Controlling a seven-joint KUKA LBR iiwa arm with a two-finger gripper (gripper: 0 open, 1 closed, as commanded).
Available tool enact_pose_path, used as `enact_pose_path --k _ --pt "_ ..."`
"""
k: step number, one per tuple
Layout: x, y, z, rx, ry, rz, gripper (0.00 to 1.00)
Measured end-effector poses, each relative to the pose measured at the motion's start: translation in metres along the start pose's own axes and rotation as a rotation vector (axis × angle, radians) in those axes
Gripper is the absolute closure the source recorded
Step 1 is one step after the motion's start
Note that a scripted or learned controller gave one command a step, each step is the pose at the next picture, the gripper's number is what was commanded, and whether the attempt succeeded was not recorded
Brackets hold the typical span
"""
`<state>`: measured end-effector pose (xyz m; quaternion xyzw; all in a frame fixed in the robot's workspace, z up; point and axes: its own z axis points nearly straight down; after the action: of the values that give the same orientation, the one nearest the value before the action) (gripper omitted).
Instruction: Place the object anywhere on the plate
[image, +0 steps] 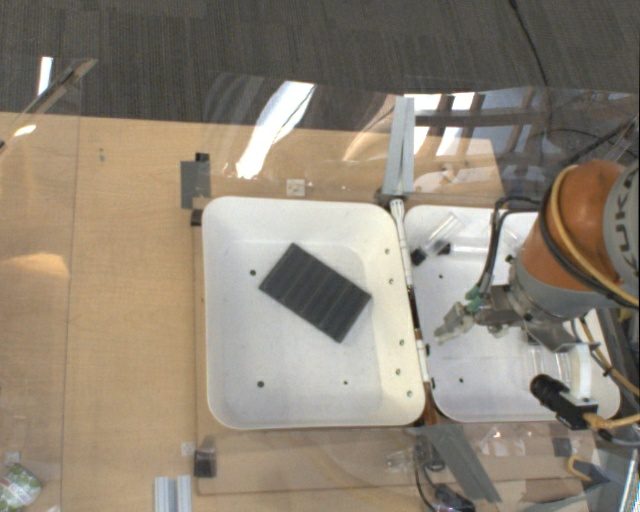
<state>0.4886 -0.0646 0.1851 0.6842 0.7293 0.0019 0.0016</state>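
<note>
Dark grey ribbed rectangular plate (315, 292) lies flat and askew in the middle of the left shallow white bin (230, 390). Over the right white bin (470, 395) hangs the grey two-finger gripper (450, 322), pointing left, well apart from the plate; whether it is parted or closed I cannot tell

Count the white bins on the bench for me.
2: the left bin holds a dark ribbed plate; the right bin sits under the arm, partly hidden.
</note>
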Motion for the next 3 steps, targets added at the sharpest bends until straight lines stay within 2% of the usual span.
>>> enact_pose_path --k 3 --pt "0.0 0.0 0.0 0.0 0.0 0.0 0.0"
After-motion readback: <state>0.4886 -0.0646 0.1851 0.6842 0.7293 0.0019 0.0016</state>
